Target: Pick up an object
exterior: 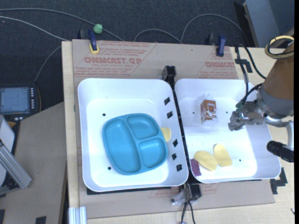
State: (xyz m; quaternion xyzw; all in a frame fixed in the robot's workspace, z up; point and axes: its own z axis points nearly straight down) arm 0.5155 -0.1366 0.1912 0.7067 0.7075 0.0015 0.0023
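In the right bin point(261, 169), near its back wall, stands a small brown and white carton point(208, 111). It is the closest thing to the gripper point(235, 121), which sits just beside it on the right, not touching it. The gripper looks small and dark here, so no one can tell how wide it is, and nothing shows between its tips. Two yellow pieces point(214, 157) lie near the front of the same bin, with a small purple thing point(195, 166) at the edge. In the left bin point(93, 97) rests a blue tray point(134, 143) with a little yellow bit point(166, 134) beside it. The carton may tip or slide away if the gripper bumps its side, because it stands tall and light.
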